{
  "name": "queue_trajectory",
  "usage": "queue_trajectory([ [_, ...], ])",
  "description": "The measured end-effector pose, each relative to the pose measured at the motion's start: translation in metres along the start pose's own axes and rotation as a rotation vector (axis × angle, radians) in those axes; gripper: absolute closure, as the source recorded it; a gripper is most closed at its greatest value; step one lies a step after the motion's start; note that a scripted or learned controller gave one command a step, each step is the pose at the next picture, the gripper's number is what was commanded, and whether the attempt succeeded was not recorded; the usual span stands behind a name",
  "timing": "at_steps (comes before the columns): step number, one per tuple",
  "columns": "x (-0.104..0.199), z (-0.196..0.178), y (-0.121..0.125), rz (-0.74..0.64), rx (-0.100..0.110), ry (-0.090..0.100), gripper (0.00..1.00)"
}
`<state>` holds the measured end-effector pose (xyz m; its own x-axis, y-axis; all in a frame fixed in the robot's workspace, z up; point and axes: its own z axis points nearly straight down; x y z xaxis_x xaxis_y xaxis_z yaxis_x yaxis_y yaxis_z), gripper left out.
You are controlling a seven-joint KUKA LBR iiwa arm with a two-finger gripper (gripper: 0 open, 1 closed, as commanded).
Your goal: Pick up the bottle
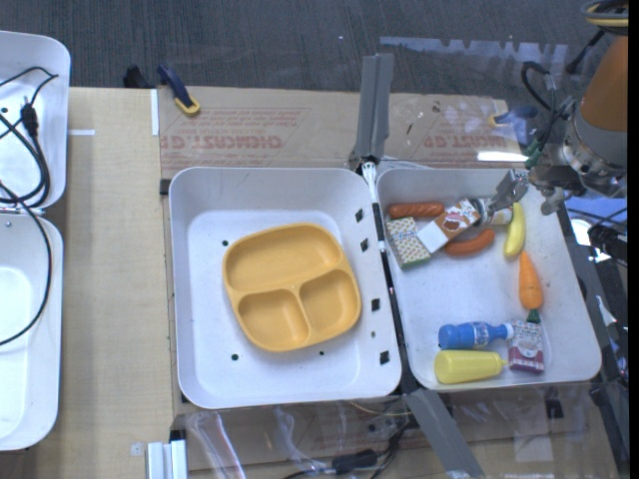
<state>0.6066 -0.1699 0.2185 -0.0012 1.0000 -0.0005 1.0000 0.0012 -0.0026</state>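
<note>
Gripper (519, 190) hangs over far side of right bin (589, 362), jaws spread, grasping nothing. Blue bottle (476, 335) lies near edge, touching yellow bottle (467, 366) (carton just beside). Risk: crowded neighbours could block jaws, bottle could roll away.

The blue bottle (477, 334) (white-capped) lies on its side near the right bin's front edge.

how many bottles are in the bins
2, both in the right bin, near its front edge: a blue bottle and a yellow bottle just in front of it.
</note>
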Motion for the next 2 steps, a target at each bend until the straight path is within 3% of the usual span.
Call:
queue_trajectory([
  [1, 0.042, 0.075, -0.067, 0.043, 0.001, 0.001, 0.00],
  [2, 0.074, 0.105, -0.130, -0.178, 0.002, 0.002, 0.00],
])
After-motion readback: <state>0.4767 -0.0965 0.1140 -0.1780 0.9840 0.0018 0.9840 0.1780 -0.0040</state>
